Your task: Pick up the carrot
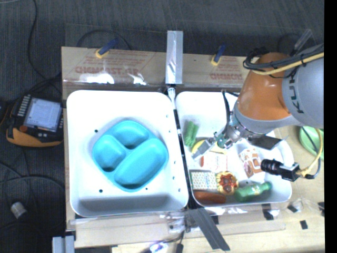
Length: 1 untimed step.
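The carrot [209, 196] looks like the dark orange-red long thing lying along the front wall of the right bin [181, 141], partly tucked under other items. My gripper [223, 140] hangs low over the middle of that bin, above a white card [213, 162] and next to a yellow piece [199, 146]. It is well behind the carrot and apart from it. The grey and orange arm [266, 104] reaches in from the right and hides the bin's back right corner.
The right bin also holds a green vegetable [189, 132], a checked packet [200, 181], a red and yellow toy [227, 181], a green bottle [254, 190] and a red-printed packet [250, 162]. A blue divided plate [130, 153] fills the left bin [79, 194].
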Available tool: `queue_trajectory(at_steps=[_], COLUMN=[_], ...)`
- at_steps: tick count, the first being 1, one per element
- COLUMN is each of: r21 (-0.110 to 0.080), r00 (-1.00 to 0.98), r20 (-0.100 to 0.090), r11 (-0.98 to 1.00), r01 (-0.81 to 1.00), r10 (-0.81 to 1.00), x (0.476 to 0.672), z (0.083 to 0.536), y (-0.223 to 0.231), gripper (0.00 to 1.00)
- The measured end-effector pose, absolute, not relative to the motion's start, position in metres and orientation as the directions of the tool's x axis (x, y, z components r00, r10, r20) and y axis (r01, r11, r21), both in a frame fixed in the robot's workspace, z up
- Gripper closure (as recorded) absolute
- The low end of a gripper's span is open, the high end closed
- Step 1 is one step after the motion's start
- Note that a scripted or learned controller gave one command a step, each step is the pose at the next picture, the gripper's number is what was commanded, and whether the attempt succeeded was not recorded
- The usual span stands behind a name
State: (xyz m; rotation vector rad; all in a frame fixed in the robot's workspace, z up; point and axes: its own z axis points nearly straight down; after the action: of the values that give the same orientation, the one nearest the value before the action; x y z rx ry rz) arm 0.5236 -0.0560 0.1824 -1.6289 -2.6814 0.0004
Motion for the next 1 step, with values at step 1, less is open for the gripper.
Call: queue_trajectory(at_steps=[1], r21=[-0.003], r00=[-0.46], r20=[0.007], r11=[0.46], r01=[0.888], r10=[0.888], x=[0.5235], z=[0.1906], y=[-0.0559], gripper=[1.0])
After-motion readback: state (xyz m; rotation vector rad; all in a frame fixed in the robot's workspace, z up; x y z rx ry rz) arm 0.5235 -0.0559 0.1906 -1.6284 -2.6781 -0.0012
